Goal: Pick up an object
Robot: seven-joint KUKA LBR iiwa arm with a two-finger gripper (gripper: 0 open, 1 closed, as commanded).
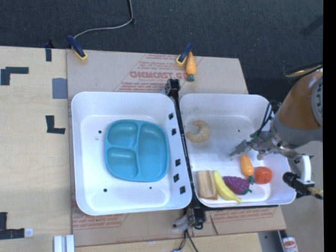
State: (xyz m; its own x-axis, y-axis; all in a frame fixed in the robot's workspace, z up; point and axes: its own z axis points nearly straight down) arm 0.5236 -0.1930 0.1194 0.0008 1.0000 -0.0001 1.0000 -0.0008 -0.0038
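While my gripper (242, 149) hangs low over the right bin (220, 101), I cannot make out how wide my fingers stand: they show as a thin grey shape pointing toward the bin's middle, and whether there is a gap between them is too small to tell. Nothing sits between them that I can see, so I count my hold as empty.

Just beside my fingertips, on the near side, lies a small carrot (246, 165), and touching or nearly touching it is a tomato (263, 175). Beyond those, along the bin's front wall, come a bunch of purple grapes (236, 184), a banana (226, 187) and a piece of bread (206, 184), all packed close. Farther from my fingers, toward the divider, a doughnut (198, 131) lies alone on bare floor.

My worry is the crowding. If I go for the carrot, one finger may land on the tomato instead of the floor, and the round tomato would likely roll and nudge the carrot out of line. The carrot is tapered and smooth, so a squeeze off its middle could squirt it sideways. The bin's wall is near as well; a finger catching it would spoil the descent. The doughnut looks the safer choice, with open space all round it.

Across the divider, well away from my fingers, a blue plate (137, 150) with compartments lies in the left bin (84, 156).
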